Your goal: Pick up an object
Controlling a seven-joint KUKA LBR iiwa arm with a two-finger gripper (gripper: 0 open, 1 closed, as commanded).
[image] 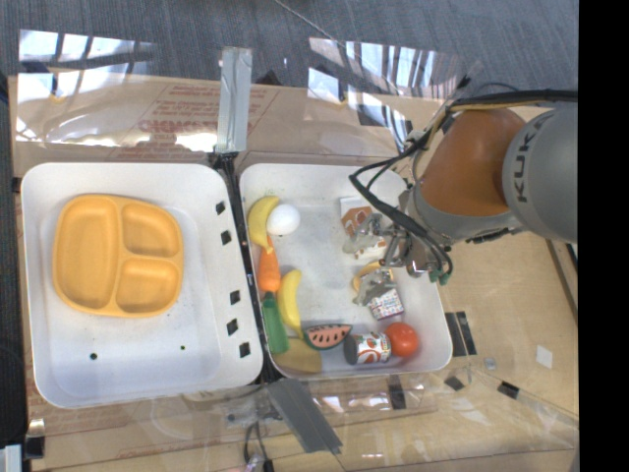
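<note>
the gripper (378, 264) hangs low in the right bin (432, 308); its state i cannot tell. the small packet (385, 304) below looks light, stiff-edged; best pinched across its short sides.

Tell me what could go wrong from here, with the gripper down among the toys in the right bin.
1. Clutter: the gripper sits among small packets lying close together by the right bin's right side, so it may nudge them or catch two at once.
2. Rolling: the tomato and can nearby could shift if bumped.
3. Snagging: black cables loop low over the bin and might drag on things.
</note>
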